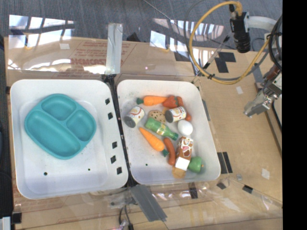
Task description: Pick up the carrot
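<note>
Two orange carrots lie in the right bin (206, 128). One carrot (154, 100), with a green stub at its left end, rests near the bin's far wall beside a red toy (172, 101). The other carrot (152, 139) lies slanted in the bin's middle, just below a green bottle (160, 128). Both carrots are uncovered from above.
The right bin also holds two small cans (135, 115) (176, 114), a white egg (185, 127), a cookie (154, 115), a reddish-orange stick (170, 155), a small carton (185, 147) and a green piece (195, 165). A teal divided plate (60, 124) lies in the left bin. A grey metal part (261, 103) and yellow cable (206, 18) sit at right.
</note>
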Controlling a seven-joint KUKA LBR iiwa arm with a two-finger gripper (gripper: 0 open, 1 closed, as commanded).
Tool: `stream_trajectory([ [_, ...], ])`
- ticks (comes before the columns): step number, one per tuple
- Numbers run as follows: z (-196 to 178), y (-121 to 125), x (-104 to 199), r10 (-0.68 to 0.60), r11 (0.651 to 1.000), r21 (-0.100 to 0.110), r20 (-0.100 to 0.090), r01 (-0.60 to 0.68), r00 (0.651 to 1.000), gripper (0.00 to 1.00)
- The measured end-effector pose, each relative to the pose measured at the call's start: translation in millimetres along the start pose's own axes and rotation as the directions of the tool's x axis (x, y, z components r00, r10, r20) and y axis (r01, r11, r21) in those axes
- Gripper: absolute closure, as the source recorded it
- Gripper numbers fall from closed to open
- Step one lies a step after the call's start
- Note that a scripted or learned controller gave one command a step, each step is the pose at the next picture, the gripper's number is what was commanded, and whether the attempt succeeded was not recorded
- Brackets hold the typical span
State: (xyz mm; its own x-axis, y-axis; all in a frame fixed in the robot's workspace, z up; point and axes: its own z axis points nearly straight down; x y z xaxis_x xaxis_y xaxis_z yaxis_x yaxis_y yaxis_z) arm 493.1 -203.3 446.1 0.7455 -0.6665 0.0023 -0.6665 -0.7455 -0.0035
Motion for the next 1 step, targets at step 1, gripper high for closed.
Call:
stream_trajectory([
  [1,53.3,1.1,3.0,-0.261,0.965,0.001,0.002,0.261,0.965,1.00],
])
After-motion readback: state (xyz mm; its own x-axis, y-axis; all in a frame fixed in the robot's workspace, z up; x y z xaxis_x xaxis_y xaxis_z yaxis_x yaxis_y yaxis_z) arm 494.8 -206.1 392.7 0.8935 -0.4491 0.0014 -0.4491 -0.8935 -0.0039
